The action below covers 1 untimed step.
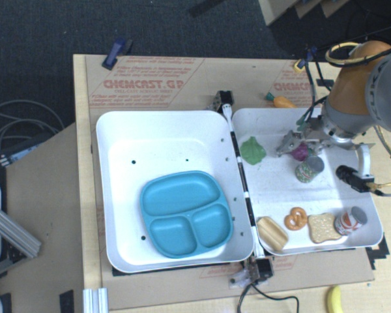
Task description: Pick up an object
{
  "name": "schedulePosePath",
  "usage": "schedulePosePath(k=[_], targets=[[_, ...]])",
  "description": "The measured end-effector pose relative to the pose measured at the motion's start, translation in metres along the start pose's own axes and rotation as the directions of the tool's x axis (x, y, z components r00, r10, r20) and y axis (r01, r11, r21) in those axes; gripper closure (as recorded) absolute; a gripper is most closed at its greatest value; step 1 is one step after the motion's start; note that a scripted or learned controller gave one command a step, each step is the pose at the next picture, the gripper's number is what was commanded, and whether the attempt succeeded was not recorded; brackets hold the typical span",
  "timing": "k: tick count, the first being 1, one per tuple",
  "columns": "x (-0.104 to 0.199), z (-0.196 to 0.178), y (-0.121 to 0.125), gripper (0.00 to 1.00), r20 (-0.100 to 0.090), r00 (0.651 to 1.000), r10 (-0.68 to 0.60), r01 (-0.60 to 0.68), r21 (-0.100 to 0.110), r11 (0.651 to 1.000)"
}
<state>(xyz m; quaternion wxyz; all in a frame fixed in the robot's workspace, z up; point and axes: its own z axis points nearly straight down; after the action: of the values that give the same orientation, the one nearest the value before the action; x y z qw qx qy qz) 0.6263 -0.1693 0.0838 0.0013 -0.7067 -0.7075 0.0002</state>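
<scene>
"chemcast gp" reads in red across the board (143,83); the gripper (298,143) hangs over a purple object (302,152), its grip impossible to tell.

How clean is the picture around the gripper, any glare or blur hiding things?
Camera view: lighting is even and soft, with faint shadows under the blue tray. The white bins are bright but not blown out. Around the gripper the picture is a little soft and cluttered, so the purple thing and the can beside it are hard to separate from the fingers.
</scene>
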Motion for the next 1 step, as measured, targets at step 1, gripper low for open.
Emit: schedulePosePath(k=[1], targets=[[-0.0554,-0.1037,0.0366,0.0,0.005,1.0,0.001,-0.001,-0.007,1.0]])
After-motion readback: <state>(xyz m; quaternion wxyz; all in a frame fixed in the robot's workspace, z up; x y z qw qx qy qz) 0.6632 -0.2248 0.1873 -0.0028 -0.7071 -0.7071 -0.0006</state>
